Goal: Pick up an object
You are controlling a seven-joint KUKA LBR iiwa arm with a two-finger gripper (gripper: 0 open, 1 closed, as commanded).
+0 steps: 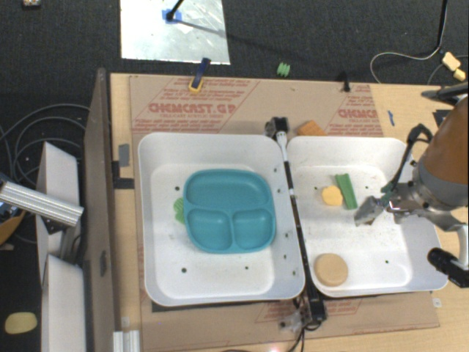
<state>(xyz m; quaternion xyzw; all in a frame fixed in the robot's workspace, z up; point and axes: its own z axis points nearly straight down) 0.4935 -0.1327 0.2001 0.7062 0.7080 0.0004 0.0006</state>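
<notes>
At the far left of the camera view, dark cables (29,134) lay looped on the black floor, and beside them stood a white block (60,169) with a silver bar (40,202) slanting across it. Further back on the floor lay a shiny sheet (174,22).

On the bench sat a brown board (242,101) printed with red lettering, and on it the two white bins side by side. The left bin (157,160) held a teal divided plate (229,210), lying flat near the bin's middle, with three compartments showing. A small green thing (179,210) peeked out from under the plate's left edge, touching it; what it was could not be made out.

Between the bins ran a dark divider (292,196), with a small black-and-silver fitting (278,127) at its far end. Just beyond the right bin's back rim, an orange piece (311,129) rested on the board.

In the right bin (366,149), a yellow lump (333,196) lay near the middle, and a green stick (345,190) lay just beside it on the right, touching or nearly so. A round tan disc (331,269) sat well apart from them, near the bin's front left corner.

To the right of the stick, the gripper (368,213) hung low over the bin floor, its grey tip close to the stick but apart from it. Whether its fingers were spread or closed could not be told, and nothing showed between them. Behind it the arm (443,174) reached in from the right.
</notes>
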